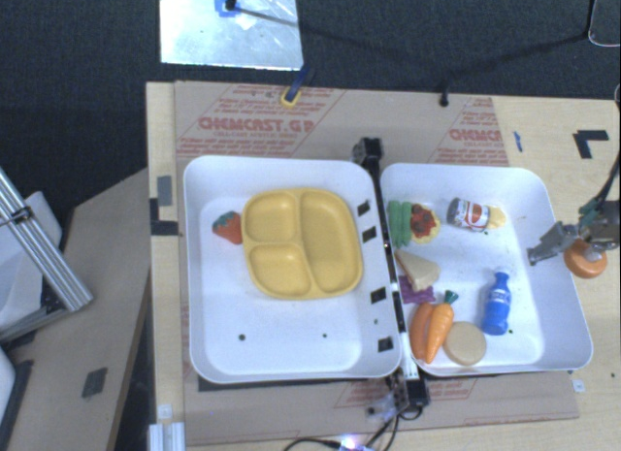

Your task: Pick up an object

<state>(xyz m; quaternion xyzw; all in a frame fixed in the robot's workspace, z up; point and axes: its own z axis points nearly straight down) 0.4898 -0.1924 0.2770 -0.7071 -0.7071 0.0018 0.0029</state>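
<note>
The right bin (pixel 543 342) holds several toy foods: a green piece (pixel 400 218), a red and yellow round piece (pixel 424 223), a small can (pixel 471 213) lying on its side, a sandwich wedge (pixel 417 267), a purple piece (pixel 417 294), an orange carrot (pixel 432 328), a tan disc (pixel 465 344) and a blue bottle (pixel 497 302). My gripper (pixel 539 248) comes in from the right edge and hangs over the right side of this bin. It is apart from every object, about a hand's width right of the blue bottle.
The left bin (pixel 209 342) carries a yellow divided plate (pixel 296 243) with a red strawberry (pixel 228 227) beside its left edge. A black divider (pixel 383 265) runs between the bins. The arm's orange band (pixel 586 263) sits past the right bin's rim.
</note>
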